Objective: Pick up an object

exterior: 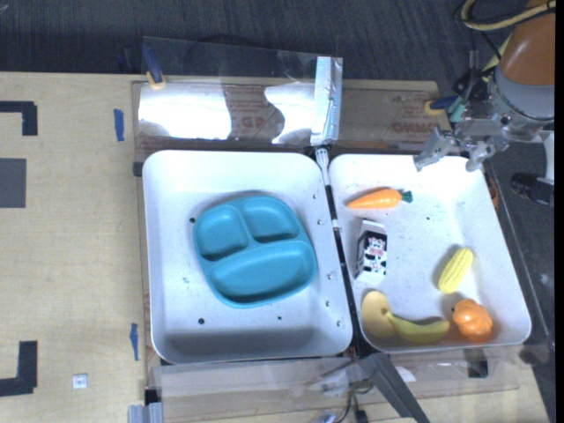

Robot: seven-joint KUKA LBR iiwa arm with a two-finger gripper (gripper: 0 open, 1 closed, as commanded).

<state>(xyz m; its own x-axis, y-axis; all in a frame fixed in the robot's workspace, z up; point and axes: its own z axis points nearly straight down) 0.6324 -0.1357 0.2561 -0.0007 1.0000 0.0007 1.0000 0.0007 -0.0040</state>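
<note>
Camera view: gripper (453, 152) (empty) above-right of carrot (377, 198) — apart.

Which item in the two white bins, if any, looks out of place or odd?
The small black-and-white printed carton in the right white bin stands out: everything around it is toy produce, namely the orange carrot, yellow corn cob, yellow banana and orange fruit. Nothing looks spilled or damaged.

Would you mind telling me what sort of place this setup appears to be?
Most likely a robotics lab bench for grasping trials. Two shallow white bins sit side by side on a wooden bench, toy food such as a carrot and a banana lies in the right one, and the gripper hovers at its far corner.
</note>
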